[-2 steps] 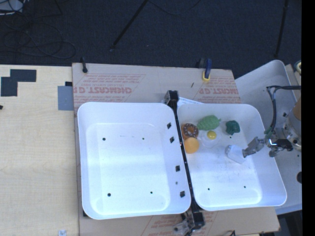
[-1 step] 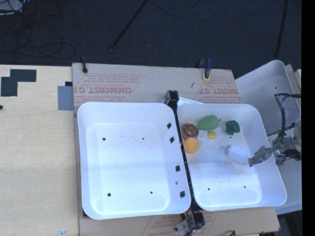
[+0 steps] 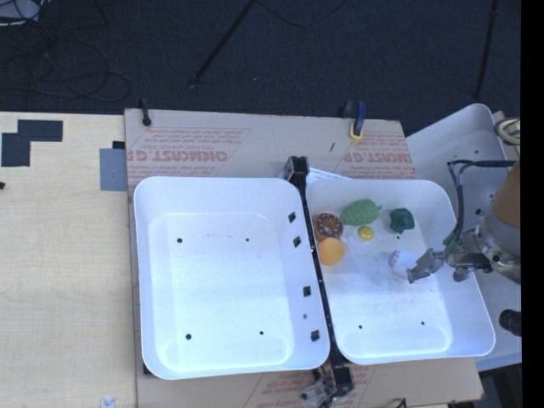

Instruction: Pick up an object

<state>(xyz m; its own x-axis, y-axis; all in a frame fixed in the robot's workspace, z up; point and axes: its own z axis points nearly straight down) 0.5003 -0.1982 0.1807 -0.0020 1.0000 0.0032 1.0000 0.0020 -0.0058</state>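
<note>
The hand (image 3: 422, 269) reaches low into the right bin (image 3: 408, 347) from its right wall, fingers slightly apart with nothing between them; a pale clear object (image 3: 401, 260) lies just beside their tips. Toward that bin's far-left corner sit a green leafy piece (image 3: 360, 211), dark green item (image 3: 401, 220), small yellow ball (image 3: 365, 234), orange ball (image 3: 330, 251) and brown doughnut (image 3: 327, 225)

Robotics lab: white bins (image 3: 223, 195) on cardboard sheet (image 3: 255, 145) clamped to bench (image 3: 59, 253), cables (image 3: 51, 24) on dark floor.

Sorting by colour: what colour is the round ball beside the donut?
Orange ball, clearest in the camera view.
</note>
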